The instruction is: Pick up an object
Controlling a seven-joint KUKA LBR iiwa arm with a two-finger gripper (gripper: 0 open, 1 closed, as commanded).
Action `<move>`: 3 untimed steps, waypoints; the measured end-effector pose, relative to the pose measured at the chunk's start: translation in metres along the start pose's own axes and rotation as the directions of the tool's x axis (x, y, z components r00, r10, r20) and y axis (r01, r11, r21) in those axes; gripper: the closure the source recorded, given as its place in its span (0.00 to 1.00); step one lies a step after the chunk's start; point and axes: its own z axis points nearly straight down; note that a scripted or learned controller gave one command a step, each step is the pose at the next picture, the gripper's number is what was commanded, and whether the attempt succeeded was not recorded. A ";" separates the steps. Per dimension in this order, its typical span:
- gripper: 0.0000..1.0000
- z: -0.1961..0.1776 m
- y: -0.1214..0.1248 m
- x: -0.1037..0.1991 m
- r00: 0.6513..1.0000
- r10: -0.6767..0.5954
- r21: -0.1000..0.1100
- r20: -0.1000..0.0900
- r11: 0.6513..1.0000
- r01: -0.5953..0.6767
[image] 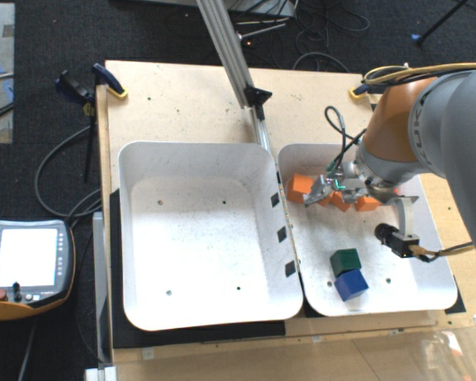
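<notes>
Hand [324,194] hovering low among orange blocks [301,186] in right bin [440,292], seemingly lining up a pick | grip state: cannot tell | green block [346,259], blue block [351,283] sitting apart.

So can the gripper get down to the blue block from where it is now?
Probably yes. The blue block lies in the right bin, touching the green block, with nothing over it. The gripper hovers by the orange blocks in the same bin. The green neighbour may crowd one finger.
</notes>
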 end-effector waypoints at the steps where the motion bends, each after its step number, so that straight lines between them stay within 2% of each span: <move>1: 0.00 0.002 0.034 -0.007 1.000 0.003 0.003 0.002 1.000 -0.003; 2: 1.00 -0.012 0.037 -0.009 1.000 0.000 -0.001 0.006 1.000 0.000; 3: 0.00 -0.010 0.033 -0.009 1.000 -0.002 0.017 0.004 1.000 0.002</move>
